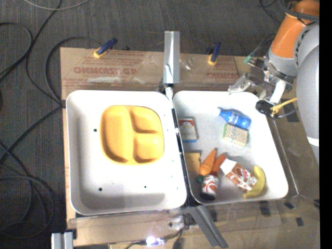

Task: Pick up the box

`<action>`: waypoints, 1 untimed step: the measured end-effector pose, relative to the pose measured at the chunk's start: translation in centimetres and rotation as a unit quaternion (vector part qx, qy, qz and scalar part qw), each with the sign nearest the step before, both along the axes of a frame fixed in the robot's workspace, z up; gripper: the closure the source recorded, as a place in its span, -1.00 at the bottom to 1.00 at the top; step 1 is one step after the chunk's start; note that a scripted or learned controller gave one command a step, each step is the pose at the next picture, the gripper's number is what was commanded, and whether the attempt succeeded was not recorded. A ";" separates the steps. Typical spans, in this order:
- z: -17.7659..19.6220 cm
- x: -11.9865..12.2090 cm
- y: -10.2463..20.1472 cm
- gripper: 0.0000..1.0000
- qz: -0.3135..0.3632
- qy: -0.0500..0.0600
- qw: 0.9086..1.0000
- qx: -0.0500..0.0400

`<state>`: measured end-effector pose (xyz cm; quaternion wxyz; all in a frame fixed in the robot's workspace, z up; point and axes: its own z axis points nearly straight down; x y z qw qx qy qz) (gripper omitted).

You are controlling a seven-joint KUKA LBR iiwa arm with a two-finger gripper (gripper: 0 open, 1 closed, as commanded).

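Two shallow white bins are seen side by side on the bench. The left bin (78,139) is occupied by a yellow divided tray (133,134), set flat near its middle.

Several box-like things are held in the right bin (277,154), and which one is meant by the task cannot be told. A small red-and-white box (187,129) is laid flat against the left wall. A checkered box (235,134) is found in the upper middle of the bin, just below a blue bottle (234,118) that is laid on its side. A red-and-white carton (238,175) is tilted near the front wall, touching a banana (258,182) on its right. Two carrots (210,162) are laid slantwise beside the carton, and a can (209,185) is stood just below them. A brown card (192,162) is seen between the carrots and the left wall.

The gripper (254,84) is held over the far right corner of the right bin, well apart from all three boxes, and nothing is seen in its grasp. Whether it is spread or closed cannot be told. The orange band (290,35) of the arm is seen above it, at the upper right.
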<state>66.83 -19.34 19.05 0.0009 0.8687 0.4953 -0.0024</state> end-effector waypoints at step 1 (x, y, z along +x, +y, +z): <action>-10.2 -1.6 9.1 -1.00 0.044 -0.004 0.999 0.000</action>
